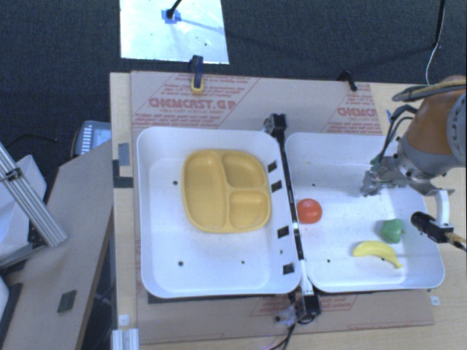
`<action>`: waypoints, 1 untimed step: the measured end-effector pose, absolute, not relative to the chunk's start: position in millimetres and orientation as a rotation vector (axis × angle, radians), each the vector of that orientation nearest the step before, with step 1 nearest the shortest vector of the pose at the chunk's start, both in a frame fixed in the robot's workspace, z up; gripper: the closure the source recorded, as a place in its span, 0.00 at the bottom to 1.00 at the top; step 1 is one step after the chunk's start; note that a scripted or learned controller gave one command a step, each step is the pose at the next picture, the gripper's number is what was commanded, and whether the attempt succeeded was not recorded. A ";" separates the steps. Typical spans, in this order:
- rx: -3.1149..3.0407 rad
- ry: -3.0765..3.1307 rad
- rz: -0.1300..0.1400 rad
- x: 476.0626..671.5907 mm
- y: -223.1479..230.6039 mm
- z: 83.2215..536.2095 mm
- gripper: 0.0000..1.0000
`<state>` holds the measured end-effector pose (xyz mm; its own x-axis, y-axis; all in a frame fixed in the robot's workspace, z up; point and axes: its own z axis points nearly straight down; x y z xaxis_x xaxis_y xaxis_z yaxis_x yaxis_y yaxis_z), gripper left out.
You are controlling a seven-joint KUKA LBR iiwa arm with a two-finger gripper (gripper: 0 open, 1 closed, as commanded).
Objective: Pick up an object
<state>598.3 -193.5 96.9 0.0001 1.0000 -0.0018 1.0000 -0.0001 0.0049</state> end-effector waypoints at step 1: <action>2.212 2.222 0.005 608.8 -190.6 155.5 1.00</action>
